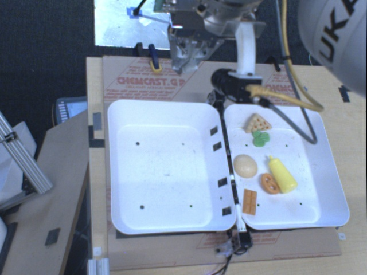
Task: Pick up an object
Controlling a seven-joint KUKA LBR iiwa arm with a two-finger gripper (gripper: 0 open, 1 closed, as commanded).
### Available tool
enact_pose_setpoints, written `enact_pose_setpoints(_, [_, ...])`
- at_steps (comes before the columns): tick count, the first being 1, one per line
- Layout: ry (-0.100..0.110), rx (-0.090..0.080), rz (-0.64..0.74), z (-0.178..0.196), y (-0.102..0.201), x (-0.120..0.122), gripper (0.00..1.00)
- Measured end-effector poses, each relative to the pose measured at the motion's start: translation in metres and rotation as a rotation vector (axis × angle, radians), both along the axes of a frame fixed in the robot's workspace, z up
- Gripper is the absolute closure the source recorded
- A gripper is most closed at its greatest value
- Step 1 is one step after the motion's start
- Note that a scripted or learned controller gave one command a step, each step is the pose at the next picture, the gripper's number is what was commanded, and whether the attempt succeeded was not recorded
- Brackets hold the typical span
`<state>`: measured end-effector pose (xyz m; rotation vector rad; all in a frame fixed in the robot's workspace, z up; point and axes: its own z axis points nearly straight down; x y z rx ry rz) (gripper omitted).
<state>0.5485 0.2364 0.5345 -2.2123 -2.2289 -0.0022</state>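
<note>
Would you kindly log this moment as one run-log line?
tool: raised behind bins, holds nothing visible | right white bin: yellow plastic bottle, beige egg-shaped piece, four smaller toy foods | pick: not begun

Gripper point(184, 59) hangs at top centre of the frame, above the bench behind the left bin point(123, 171). Right bin point(321, 171) holds a waffle piece point(257, 122), green bit point(261, 138), pale egg point(245, 166), yellow bottle point(282, 174), pretzel point(269, 183) touching the bottle, orange cracker point(249, 201).

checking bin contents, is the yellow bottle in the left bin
No, the yellow bottle lies in the right bin beside the pretzel.
</note>
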Motion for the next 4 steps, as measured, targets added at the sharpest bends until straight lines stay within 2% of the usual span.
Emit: enact_pose_setpoints(4, [-0.008, 0.004, 0.008, 0.045, -0.001, 0.001, 1.0])
